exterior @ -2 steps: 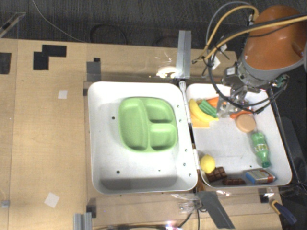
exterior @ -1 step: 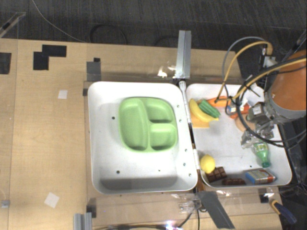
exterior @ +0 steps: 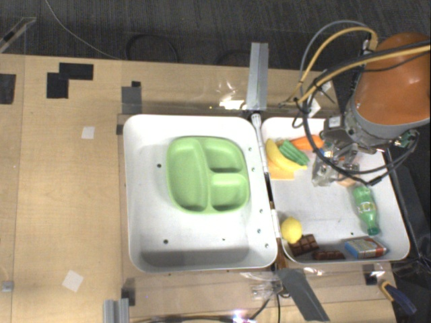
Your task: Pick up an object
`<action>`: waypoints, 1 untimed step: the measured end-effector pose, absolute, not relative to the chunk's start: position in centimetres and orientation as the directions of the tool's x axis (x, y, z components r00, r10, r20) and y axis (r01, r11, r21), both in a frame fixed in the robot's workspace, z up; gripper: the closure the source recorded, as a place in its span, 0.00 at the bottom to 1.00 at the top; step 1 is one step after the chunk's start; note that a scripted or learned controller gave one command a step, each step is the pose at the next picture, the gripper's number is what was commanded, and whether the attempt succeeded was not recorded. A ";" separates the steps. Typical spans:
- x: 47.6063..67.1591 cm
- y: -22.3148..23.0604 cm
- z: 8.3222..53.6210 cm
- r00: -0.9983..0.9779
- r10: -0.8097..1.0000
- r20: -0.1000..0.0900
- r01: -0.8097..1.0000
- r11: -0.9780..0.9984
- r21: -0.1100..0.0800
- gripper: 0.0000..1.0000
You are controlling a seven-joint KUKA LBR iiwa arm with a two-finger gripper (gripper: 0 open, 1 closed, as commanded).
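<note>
wooden bench (exterior: 60,200) bears 2 white bins (exterior: 145,247).

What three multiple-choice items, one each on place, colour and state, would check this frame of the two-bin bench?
1. Where does the green divided plastic tray lie?
A. left white bin
B. right white bin
C. on the bench

2. What colour is the small round fruit at the right bin's near-left corner?
A. red
B. yellow
C. blue

3. How is the green plastic bottle posed?
A. standing upright
B. lying on its side
C. held between the fingers

Answers: 1 A, the tray fills the left bin's middle; 2 B, it is plainly yellow; 3 B, it lies flat on the bin floor, below the gripper.
</note>
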State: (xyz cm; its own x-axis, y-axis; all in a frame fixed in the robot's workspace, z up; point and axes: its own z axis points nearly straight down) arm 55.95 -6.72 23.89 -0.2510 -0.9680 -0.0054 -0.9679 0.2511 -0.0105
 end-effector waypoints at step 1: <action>50.7 -11.9 17.1 -0.040 -0.999 -0.001 -0.999 0.040 -0.004 1.00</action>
State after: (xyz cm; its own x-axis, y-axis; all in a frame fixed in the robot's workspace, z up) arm 50.65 -11.89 17.13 -0.0404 -0.9992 -0.0014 -0.9992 0.0404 -0.0045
